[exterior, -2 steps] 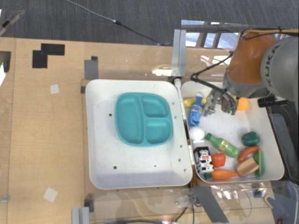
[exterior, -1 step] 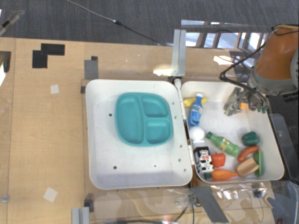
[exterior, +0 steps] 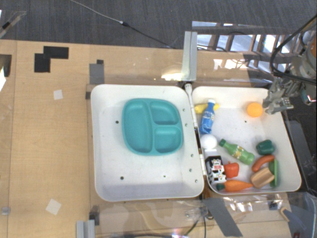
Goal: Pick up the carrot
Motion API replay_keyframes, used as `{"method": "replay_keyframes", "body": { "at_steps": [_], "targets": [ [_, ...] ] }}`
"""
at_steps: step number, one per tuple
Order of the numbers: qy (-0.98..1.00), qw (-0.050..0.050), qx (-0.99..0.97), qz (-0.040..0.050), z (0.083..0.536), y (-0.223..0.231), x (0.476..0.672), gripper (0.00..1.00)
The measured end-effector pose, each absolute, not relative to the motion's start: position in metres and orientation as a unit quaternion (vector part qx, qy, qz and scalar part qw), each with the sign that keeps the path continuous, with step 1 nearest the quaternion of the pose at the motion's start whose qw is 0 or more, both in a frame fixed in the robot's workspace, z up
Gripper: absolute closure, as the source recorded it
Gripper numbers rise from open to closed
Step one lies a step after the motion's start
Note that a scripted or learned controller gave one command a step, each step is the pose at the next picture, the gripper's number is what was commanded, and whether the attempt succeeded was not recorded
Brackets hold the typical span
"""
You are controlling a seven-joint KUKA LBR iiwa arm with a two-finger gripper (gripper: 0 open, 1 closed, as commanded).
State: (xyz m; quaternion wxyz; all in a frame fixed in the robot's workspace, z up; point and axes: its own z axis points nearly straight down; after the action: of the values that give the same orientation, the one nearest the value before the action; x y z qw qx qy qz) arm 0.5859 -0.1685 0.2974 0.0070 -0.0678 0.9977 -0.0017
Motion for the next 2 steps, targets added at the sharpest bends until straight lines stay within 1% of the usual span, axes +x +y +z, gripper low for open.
{"method": "replay_keyframes", "body": {
  "at_steps": [1, 2],
  "targets": [
    [0.990, 0.006, -0.140, -0.0031, 0.363, -0.194, 0.500, 1.00],
    [0.959, 0.006, -0.285, -0.0028, 0.469, -0.206, 0.526, 1.00]
  ]
}}
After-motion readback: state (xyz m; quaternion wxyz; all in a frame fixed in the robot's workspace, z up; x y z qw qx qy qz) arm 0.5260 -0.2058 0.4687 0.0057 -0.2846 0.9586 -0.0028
